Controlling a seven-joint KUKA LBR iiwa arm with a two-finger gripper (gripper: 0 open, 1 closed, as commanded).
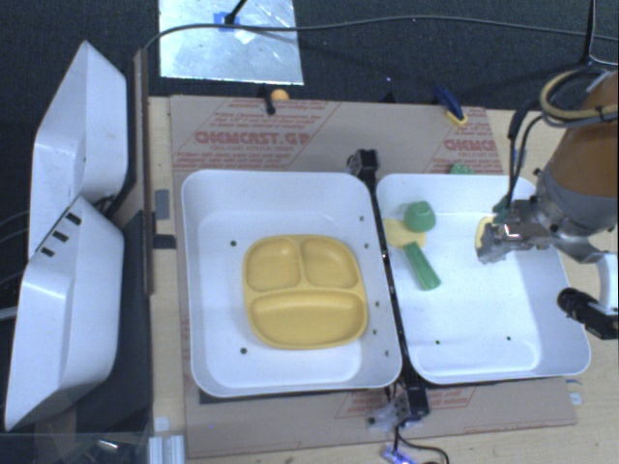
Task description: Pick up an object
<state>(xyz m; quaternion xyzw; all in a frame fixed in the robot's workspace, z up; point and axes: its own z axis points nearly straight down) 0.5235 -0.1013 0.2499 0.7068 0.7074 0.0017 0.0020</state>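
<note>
In the right bin [484, 346] lie a green round piece [419, 216], a green stick-shaped piece [422, 267] and a pale yellow piece [397, 232], all close together near the bin's left wall. My gripper [495, 243] hangs low over the right bin's upper right part, about a hand's width to the right of the green pieces. A small yellow object [483, 227] shows at the gripper's left edge, partly hidden by it. I cannot make out whether that object is held or merely lies beside the gripper.
The left bin [218, 356] holds a yellow divided plate [304, 290]. A black clamp [365, 161] sits where the two bins meet at the back. The grey and orange arm [580, 172] covers the right bin's far right corner. White housings [68, 230] stand left of the bench.
</note>
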